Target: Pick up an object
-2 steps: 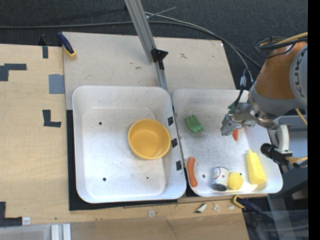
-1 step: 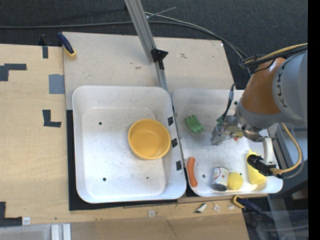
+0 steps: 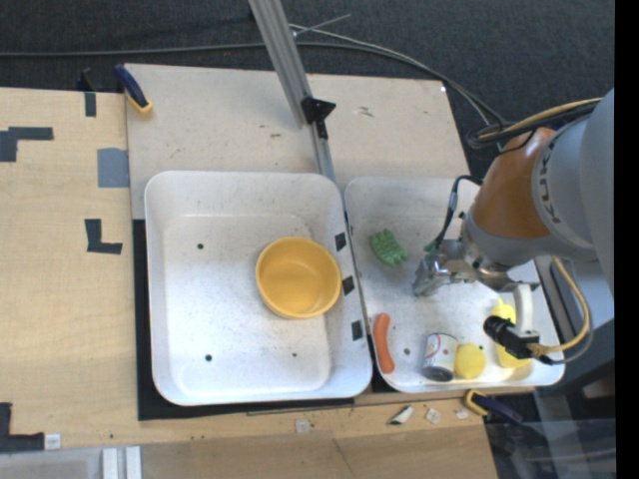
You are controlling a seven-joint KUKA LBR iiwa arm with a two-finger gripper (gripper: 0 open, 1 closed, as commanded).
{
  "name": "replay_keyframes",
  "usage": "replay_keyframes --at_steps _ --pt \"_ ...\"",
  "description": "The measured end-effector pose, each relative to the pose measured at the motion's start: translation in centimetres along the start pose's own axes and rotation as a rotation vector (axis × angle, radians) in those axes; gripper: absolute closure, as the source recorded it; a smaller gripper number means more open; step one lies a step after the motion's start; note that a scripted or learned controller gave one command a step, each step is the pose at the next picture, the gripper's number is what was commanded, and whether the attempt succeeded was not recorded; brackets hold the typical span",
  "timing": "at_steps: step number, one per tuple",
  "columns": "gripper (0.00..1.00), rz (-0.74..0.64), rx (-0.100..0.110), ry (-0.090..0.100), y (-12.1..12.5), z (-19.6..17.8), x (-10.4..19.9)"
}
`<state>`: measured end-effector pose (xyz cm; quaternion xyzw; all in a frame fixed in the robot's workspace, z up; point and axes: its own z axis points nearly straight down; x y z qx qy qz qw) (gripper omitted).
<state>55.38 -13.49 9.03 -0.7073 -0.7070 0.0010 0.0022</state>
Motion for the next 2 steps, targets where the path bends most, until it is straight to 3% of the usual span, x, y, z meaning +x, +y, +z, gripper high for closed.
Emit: replay_keyframes --at_steps 1,2 --pt "1.0 0.0 0.003 0.003 -0.1 -1.0 0.1" --pt "1.0 -0.001 -0.006 -0.001 -0.3 -7.4 0.2"
